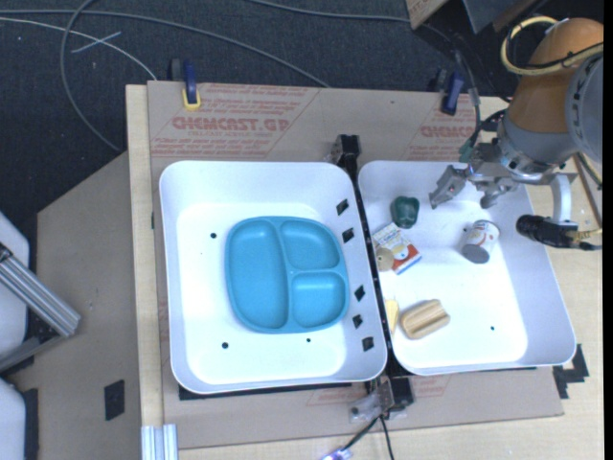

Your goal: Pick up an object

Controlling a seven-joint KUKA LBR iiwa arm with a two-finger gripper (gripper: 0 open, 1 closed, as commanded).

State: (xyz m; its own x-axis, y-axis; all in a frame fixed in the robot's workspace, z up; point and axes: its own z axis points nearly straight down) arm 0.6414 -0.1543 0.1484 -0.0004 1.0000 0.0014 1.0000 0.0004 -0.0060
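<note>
Claw [467, 188] hangs spread and empty over the right bin's [536, 324] far end, just beside the small grey-and-white cup [478, 241] lying below it, which looks light, stiff and prone to roll, so pinching across its narrow body seems safest.

Blue divided plate [286, 274] in left bin [182, 257]

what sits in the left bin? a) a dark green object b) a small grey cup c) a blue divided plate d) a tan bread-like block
c: the blue divided plate lies alone in the left bin, while the dark green object, the tan bread-like block and the small grey cup all lie in the right bin.
</note>
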